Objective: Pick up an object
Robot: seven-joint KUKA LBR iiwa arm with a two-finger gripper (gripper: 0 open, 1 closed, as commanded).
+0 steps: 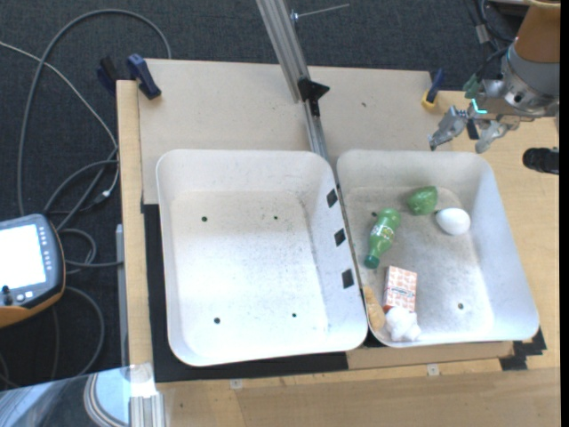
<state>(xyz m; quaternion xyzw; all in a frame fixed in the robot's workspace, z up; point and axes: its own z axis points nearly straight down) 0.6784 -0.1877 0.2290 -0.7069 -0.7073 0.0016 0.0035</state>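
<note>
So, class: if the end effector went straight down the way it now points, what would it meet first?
Probably the far rim of the right bin, or the bench just behind it; depth is unclear. The end effector hangs above that edge, its fingers spread, holding nothing.

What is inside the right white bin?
Inside the right bin: a green bottle, a green lump, a white egg-shaped object, an orange-patterned packet, a white crumpled item.

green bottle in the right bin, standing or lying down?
Lying down. The green bottle rests on its side on the floor of the right bin, long axis running diagonally, one end toward the green lump.
</note>
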